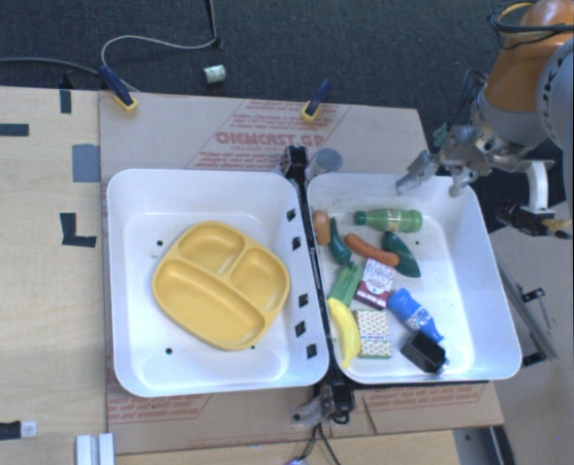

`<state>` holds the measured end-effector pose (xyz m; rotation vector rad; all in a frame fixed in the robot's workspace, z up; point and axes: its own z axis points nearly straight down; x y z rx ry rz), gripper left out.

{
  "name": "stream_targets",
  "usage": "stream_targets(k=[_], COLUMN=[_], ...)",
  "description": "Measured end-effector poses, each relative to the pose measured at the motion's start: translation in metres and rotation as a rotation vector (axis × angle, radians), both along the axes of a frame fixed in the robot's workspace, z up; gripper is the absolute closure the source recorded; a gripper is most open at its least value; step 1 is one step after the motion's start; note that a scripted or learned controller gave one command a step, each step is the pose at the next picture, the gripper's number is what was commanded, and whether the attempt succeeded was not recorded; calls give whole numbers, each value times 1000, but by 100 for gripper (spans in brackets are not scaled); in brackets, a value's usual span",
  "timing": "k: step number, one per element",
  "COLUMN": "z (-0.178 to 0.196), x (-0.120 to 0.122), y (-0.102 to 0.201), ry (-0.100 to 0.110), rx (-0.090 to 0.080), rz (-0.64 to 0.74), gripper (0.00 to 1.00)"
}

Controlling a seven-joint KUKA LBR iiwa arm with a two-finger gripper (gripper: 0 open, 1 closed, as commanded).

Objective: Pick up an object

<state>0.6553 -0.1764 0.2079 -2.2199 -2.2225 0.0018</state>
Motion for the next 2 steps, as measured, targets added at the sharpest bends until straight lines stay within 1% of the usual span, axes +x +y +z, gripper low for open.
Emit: stream_targets(k=[1, 2], z=[-122, -112], x=[-30, -29], y=[-19, -19], ry=[-2, -4], rx=[-1, -3], rz=[0, 1], gripper=[0, 100])
